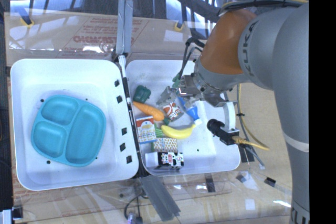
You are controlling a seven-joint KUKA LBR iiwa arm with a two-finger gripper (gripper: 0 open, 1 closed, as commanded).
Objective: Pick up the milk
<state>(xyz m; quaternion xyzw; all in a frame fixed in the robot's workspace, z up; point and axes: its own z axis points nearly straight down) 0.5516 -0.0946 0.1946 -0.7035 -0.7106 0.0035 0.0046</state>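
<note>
Here we find the milk carton [171,159], patterned in black and white like a cow, lying at the near edge of the right bin [223,162], close against its front wall. Just behind it sits a yellowish patterned packet [166,144], and behind that a yellow banana [178,131] lies across the bin floor. To the left of the banana stands a small box with a red-and-white label [146,129], near the divider between the bins. An orange carrot [148,109] lies at a slant behind that box, and a dark green item [142,94], perhaps a small pepper, rests beyond the carrot's far end.

We see the gripper [178,93] low over the middle of the right bin, well apart from the milk carton, above a cluster of small things: a red-and-white packet [172,110] and a blue-and-white tube-like object [190,111]. We cannot tell from this slant whether the gripper is parted or closed, nor whether it grasps anything, since the wrist and the clutter hide it.

The grey arm [273,44] with its orange band [228,42] comes in from the right and covers the far right corner of the bin.

In the left bin [31,165] a light blue divided plate [68,130] lies flat near the centre.
</note>
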